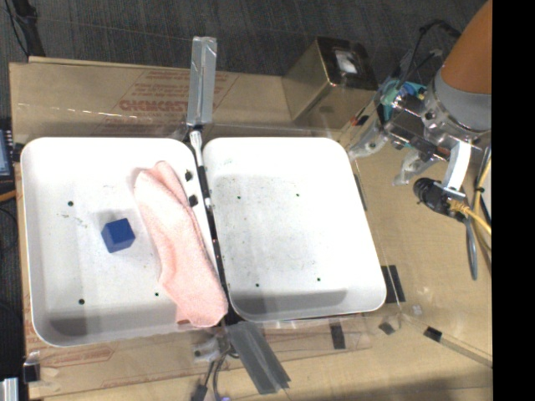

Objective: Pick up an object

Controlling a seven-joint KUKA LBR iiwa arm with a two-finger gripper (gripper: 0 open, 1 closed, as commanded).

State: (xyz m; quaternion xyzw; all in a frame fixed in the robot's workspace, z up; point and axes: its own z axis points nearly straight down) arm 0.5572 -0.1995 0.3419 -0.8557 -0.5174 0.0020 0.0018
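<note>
A small blue cube (118, 234) rests on the floor of the left bin (58, 266). Beside it, a pink cloth (177, 245) lies stretched along that bin's right wall, with its lower end draped over the rim. The right bin (288, 224) has only dark specks on its floor. My gripper (386, 159) hangs off the right bin's upper right corner, over the bare bench. Its two light fingers (366, 145) are spread open and hold nothing. It is far from both the cube and the cloth.
A tan cardboard box (328, 78) stands just behind the right bin, close to the gripper. A grey taped bar (201, 82) rises at the divide between the bins. Cables and a black fitting (435, 193) hang beside the wrist.
</note>
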